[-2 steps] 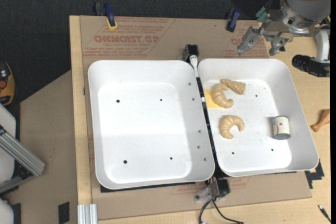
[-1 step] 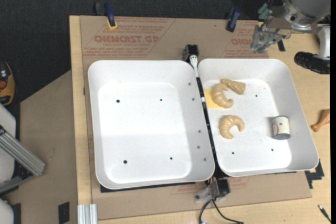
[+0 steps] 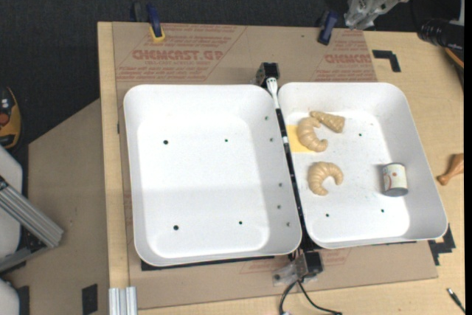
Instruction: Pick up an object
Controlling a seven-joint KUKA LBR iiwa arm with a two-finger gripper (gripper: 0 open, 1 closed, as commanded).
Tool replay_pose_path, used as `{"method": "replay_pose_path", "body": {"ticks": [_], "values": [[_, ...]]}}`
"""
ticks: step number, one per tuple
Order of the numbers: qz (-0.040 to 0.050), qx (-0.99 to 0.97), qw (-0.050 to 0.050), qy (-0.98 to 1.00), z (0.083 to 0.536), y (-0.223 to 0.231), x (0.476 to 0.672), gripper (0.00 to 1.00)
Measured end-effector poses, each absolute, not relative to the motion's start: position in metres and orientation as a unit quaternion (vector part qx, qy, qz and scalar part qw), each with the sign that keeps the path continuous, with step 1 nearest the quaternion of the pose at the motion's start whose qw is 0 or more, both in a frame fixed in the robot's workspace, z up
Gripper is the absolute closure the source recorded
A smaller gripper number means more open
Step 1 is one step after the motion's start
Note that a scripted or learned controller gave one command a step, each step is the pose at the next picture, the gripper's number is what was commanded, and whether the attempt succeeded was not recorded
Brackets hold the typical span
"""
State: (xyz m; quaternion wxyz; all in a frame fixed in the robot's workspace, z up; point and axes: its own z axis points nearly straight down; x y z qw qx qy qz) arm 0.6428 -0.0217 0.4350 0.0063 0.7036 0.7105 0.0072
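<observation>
although the left bin [image 3: 147, 158] has nothing in it for the task, it serves as the landmark, and every place below is given from it. just right of it, touching along the shared edge, lies the right bin [image 3: 413, 158], and all the things to pick are there.

closest to the left bin is a flat yellow piece [image 3: 295, 140], and on it rests a croissant-shaped toy [image 3: 311, 135]. a little further from the left bin and toward the back lies a second, smaller pastry piece [image 3: 328, 120], close to the first or touching it; i cannot tell which. nearer the front sits a third croissant [image 3: 324, 178], alone with free floor around it. furthest from the left bin lies a small can [image 3: 394, 178] on its side.

i judge the lone croissant the easiest target: it looks light and probably stiff plastic, with a curved and maybe smooth skin, so the hold should go across the thick middle, not the thin tips. the can seems light too, but it may roll, so it should be taken across its round wall.

far behind and to the right of the left bin, outside both bins, hangs the gripper [image 3: 366, 7]. whether its fingers are apart or together i cannot tell.
</observation>
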Motion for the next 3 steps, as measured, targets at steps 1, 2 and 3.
{"method": "replay_pose_path", "body": {"ticks": [1, 2, 3], "values": [[-0.0042, 0.703, -0.006, 0.711, 0.306, 0.088, 0.602, 1.0], [0.0101, 0.704, 0.006, 0.71, 0.519, 0.163, 0.631, 1.0], [-0.0048, 0.704, -0.004, 0.71, 0.406, 0.229, 0.587, 1.0]]}}
